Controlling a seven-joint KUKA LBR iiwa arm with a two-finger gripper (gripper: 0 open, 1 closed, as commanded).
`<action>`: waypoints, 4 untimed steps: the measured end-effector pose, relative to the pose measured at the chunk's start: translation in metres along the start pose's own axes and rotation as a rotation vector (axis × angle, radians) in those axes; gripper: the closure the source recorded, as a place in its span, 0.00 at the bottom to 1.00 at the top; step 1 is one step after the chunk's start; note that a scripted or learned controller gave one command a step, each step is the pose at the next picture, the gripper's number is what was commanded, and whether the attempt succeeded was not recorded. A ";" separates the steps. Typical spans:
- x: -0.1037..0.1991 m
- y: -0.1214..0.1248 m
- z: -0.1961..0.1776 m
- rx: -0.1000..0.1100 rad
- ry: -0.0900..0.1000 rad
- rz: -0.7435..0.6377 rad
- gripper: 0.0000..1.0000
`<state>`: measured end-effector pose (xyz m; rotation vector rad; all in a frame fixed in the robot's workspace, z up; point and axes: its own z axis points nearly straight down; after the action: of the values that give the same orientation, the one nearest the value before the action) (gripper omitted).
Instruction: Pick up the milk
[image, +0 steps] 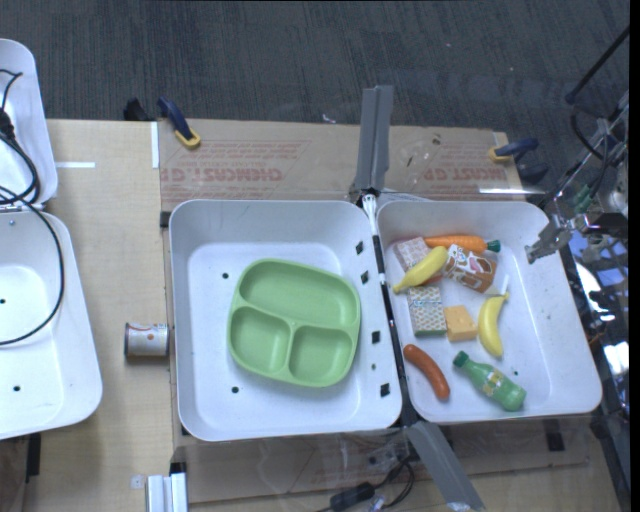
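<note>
The milk (470, 268), a small carton with red and white print, lies tilted in the upper middle of the right bin (560, 340), in the right half of the frame. Its left edge touches the upper banana (424, 270), and a carrot (458, 242) lies just above it. A second banana (490, 325) stands below and to the right of the carton, with a yellow block (460, 322) and a speckled sponge-like block (427, 310) below it. A pinkish wafer-like block (410, 251) sits at the upper left of the pile. A red sausage (428, 370) and a green bottle (492, 382) lie toward the lower part of that bin.

The jaws (545, 243) hang at the upper right corner of the right bin, at the right edge of the frame, over the bin's rim. They are well apart from the milk, which lies to their left and a little lower. Nothing is seen between them, and whether they are spread or pressed together cannot be told from this view.

The left bin (190, 330) at the centre of the frame holds a green divided plate (295, 322). A small can (147, 340) lies on the counter (110, 200) just left of that bin.
</note>
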<state>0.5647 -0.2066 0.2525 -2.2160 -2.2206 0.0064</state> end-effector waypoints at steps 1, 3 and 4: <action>0.021 0.044 0.134 -0.017 -0.003 0.099 0.00; 0.108 0.060 0.134 -0.002 -0.001 0.309 0.00; 0.108 0.059 0.129 0.004 -0.003 0.306 1.00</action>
<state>0.6229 -0.0984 0.1231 -2.5282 -1.8574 0.0157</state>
